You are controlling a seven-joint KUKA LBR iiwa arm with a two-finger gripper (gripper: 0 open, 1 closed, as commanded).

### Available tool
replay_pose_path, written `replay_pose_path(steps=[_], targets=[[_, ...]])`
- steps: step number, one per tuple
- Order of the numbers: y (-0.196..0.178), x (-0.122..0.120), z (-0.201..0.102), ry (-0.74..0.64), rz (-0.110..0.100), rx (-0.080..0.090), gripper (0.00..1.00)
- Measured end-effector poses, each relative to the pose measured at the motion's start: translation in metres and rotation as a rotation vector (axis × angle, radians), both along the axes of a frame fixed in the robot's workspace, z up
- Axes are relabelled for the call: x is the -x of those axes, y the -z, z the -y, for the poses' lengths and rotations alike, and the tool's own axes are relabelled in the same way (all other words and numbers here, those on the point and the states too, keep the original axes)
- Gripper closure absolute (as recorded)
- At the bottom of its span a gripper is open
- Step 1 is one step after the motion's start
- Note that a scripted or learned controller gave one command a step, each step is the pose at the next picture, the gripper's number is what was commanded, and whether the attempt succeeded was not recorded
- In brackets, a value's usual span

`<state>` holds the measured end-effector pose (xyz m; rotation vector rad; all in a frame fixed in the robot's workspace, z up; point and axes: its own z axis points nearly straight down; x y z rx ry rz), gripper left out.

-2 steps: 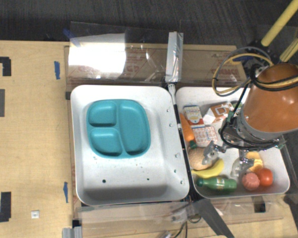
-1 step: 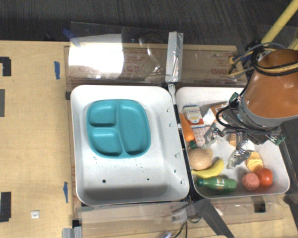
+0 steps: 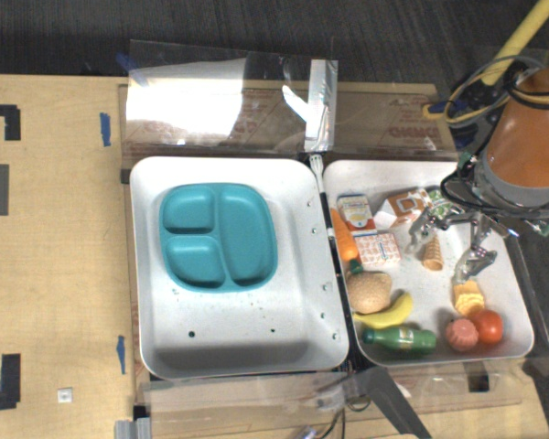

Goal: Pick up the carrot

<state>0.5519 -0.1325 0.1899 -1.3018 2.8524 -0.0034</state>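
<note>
From above, my gripper (image 3: 450, 234) hangs over the right bin (image 3: 517, 286), its two fingers spread wide with nothing between them. The carrot (image 3: 345, 241) lies along that bin's left wall, well apart from me, just beside a small carton (image 3: 355, 211) and above a bread roll (image 3: 370, 292). A teal divided plate (image 3: 219, 234) sits in the left bin (image 3: 165, 327).
</note>
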Motion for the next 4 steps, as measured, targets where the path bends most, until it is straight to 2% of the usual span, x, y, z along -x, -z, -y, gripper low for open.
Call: replay_pose_path(steps=[1, 2, 3, 4], targets=[[0.047, 0.054, 0.042, 0.192, -0.007, -0.002, 0.0], [0.072, 0.057, 0.05, 0.222, 0.002, -0.001, 0.0], [0.1, 0.044, 0.024, 0.58, 0.0, -0.003, 0.0], [0.1, 0.06, 0.013, 0.188, 0.011, 0.001, 0.0]])
